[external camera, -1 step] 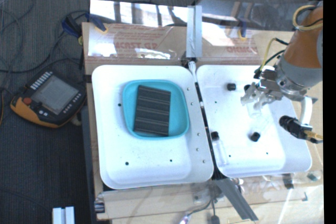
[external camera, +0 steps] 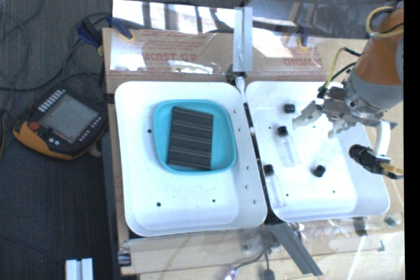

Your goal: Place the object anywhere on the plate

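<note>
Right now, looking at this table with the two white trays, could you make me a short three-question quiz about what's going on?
1. True or false: the dark ribbed block lies on the blue plate.
2. Which white bin holds the plate? A) the left bin B) the right bin
3. Fill in: the gripper is above the ____ bin.

Key: 1 true; the block rests inside the plate's rim. 2 A. 3 right; the arm comes in from that side, and the gripper's fingers are spread, with nothing between them.
</note>
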`<state>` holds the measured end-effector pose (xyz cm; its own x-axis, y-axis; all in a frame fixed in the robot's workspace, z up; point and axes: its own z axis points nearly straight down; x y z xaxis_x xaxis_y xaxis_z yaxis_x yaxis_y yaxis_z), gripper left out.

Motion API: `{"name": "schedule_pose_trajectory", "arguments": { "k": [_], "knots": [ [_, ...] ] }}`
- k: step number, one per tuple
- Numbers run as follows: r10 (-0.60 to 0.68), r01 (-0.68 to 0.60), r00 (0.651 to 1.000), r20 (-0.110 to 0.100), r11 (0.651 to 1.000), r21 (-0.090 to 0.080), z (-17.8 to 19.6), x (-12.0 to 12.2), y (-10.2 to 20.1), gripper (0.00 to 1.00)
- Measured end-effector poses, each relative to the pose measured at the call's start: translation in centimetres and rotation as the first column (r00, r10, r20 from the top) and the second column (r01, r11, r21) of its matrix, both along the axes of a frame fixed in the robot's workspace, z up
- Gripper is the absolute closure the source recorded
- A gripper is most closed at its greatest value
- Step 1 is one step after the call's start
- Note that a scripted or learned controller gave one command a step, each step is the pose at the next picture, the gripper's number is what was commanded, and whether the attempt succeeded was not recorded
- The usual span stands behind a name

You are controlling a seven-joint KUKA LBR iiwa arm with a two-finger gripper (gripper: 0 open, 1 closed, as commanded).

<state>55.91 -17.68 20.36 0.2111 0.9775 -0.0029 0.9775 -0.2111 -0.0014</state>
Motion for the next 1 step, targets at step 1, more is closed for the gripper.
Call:
{"name": "schedule_pose_trajectory", "arguments": {
  "k": [1],
  "knots": [
    [0.051,-0.051,0.999,0.003,0.999,-0.002,23.1,5.75,-0.35,0.0]
  ]
}}
